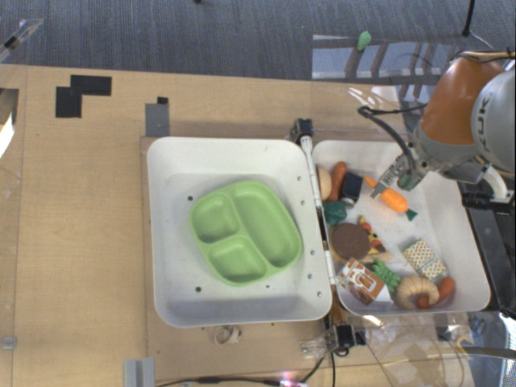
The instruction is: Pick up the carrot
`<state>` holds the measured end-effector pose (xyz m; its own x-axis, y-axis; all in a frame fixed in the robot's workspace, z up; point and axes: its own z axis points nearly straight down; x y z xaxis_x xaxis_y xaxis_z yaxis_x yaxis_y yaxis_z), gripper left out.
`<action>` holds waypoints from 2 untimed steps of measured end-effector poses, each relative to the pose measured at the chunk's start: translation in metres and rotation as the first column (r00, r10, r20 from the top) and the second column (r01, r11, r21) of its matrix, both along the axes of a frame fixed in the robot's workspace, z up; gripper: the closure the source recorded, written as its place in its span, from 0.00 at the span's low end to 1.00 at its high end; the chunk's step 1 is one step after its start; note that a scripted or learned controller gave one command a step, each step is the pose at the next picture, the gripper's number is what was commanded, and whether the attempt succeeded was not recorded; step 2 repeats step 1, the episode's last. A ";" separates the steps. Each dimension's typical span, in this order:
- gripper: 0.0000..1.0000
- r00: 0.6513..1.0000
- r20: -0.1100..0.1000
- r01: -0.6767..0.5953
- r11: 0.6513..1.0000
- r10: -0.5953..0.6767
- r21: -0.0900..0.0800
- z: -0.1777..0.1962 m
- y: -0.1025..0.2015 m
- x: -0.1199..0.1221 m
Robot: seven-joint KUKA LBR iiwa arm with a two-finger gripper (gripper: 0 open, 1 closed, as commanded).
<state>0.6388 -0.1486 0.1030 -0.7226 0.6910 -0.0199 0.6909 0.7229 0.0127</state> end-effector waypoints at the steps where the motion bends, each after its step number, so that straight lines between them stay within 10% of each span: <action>1: 1.00 0.938 -0.008 0.347 0.938 -0.347 0.008 0.091 0.037 0.026; 2: 1.00 0.938 -0.008 0.347 0.938 -0.347 0.008 0.091 0.037 0.026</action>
